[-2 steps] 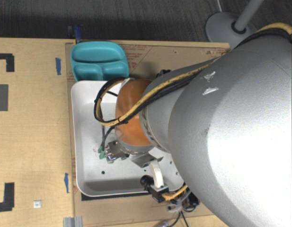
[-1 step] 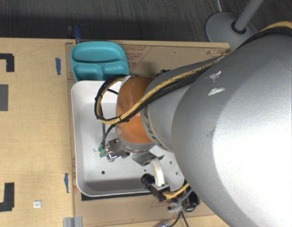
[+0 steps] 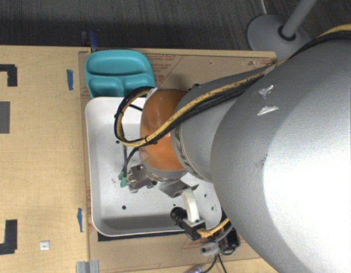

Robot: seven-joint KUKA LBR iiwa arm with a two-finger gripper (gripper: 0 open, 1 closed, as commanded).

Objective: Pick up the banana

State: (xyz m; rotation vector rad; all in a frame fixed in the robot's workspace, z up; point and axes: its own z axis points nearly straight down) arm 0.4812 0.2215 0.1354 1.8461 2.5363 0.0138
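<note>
Camera view: my arm point(image 3: 266, 152) hangs low over the white bin point(image 3: 101, 169) — jaws hidden beneath my wrist, so I cannot tell their state, nor where the banana lies. It's likely soft — grip mid-body, gently.

white bin point(image 3: 101, 169) on bench | teal tray point(image 3: 115, 73) touching its far rim

Bench point(image 3: 38, 169): tan cardboard-like top, with black tape marks along its left edge and short blue tape strips near the bin's left side. Floor point(image 3: 164, 10): dark grey ribbed carpet beyond the bench's far edge. Grey round stand base point(image 3: 272, 33) with slanting pole on floor off far right corner. Lighting even.
</note>
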